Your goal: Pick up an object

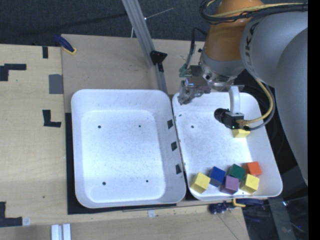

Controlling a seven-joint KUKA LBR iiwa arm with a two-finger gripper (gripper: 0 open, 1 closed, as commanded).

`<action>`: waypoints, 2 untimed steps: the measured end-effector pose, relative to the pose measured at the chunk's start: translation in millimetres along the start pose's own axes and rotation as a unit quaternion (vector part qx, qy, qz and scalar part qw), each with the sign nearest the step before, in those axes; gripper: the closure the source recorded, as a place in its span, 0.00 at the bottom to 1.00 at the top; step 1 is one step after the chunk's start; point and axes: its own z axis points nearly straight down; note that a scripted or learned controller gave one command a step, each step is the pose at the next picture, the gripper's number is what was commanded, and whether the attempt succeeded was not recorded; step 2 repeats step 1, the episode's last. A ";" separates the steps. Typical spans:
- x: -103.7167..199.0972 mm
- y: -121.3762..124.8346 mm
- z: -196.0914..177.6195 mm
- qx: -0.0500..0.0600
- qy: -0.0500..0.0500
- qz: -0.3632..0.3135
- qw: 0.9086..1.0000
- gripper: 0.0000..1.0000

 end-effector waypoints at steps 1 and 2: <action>56.9 -16.8 16.9 0.001 0.000 0.000 1.000 1.00; 56.9 -16.8 16.9 0.001 0.000 0.000 1.000 1.00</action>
